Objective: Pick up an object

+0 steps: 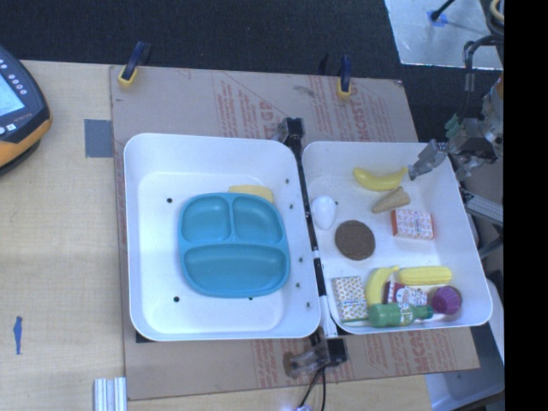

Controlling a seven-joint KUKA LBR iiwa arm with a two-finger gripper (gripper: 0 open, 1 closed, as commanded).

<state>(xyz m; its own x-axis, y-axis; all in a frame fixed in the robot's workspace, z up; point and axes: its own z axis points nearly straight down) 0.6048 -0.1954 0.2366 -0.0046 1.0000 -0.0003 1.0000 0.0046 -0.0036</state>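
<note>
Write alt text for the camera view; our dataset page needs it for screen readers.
The gripper hovers at the right bin's far edge near a banana, above mixed toy food. The left bin holds a blue divided plate.

Blue plate (234,245), yellow banana (378,178)

Toys are crowding the right bin's (458,229) near edge; a blue divided plate (233,245) is filling the left bin's (145,229) middle.

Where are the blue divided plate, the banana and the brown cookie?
Blue divided plate (233,245), camera view, its centre ridge.
Banana (378,178), camera view, middle of its curve.
Brown cookie (354,240), camera view, its centre.
</note>
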